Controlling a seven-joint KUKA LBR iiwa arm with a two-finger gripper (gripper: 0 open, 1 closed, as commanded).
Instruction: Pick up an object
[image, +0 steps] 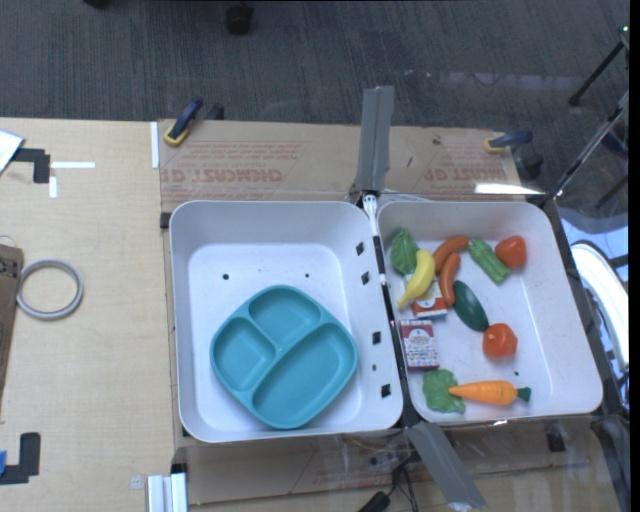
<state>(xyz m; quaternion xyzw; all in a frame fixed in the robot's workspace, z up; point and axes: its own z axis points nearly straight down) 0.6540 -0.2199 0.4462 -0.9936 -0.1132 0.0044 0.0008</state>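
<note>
Camera view shows the toy food crowded in the right bin (575, 330), banana (418, 278) touching the sausages (449, 262), so a grab may catch two or slip; the state of the fingers I cannot tell.

I see even, bright overhead light, soft shadows inside the white bins (190, 300), and slight overall softness.

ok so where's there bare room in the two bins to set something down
Left bin: bare floor along the far wall and both far corners, beyond the teal plate. Right bin: a bare strip along the right wall, right of the tomato and carrot. It is crowded at the right bin's far left, around the banana.
</note>
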